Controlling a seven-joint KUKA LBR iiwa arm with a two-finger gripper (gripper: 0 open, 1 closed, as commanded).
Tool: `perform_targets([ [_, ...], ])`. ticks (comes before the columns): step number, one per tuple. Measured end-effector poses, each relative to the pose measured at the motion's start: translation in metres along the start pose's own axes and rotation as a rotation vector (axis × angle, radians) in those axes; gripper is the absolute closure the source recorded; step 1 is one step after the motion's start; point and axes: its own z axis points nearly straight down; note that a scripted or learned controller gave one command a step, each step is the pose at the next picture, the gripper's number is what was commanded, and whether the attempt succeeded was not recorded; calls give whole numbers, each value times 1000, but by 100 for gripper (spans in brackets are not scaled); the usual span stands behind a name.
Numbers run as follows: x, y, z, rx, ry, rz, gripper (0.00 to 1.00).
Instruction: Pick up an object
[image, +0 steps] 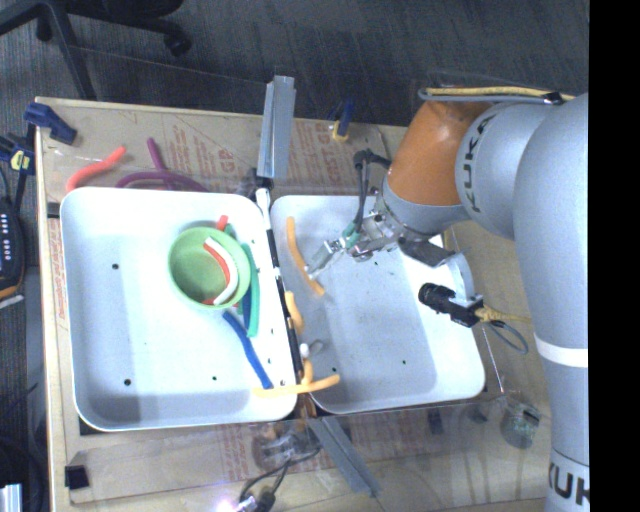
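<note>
Camera view, one frame. The nearest candidate for the pick was an orange strip. It lay flat on the floor of the right bin, close to that bin's left wall, running from the far side toward the near side at a slight slant.

The gripper sat low in the same bin, reaching leftward, with its tip at or just beside the middle of the strip. At this slant we could not tell whether it was touching the strip. We also could not tell whether the gripper was wide or closed, and nothing was visibly held in it.

We judged the step in hand to be the approach or descent onto the strip, with the grasp itself not yet shown. The next move calls for straddling the thin strip across its width and closing fully. A flat piece lying near a wall is likely to slip out.

A second orange piece lay across the near rims where the two bins meet. The left bin held a green bowl with a blue stick and a green stick beside it. All of these were well apart from the gripper.
</note>
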Motion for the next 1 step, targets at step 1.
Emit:
perform_targets([
  [1,15,-15,75,-5,-16,36,0],
])
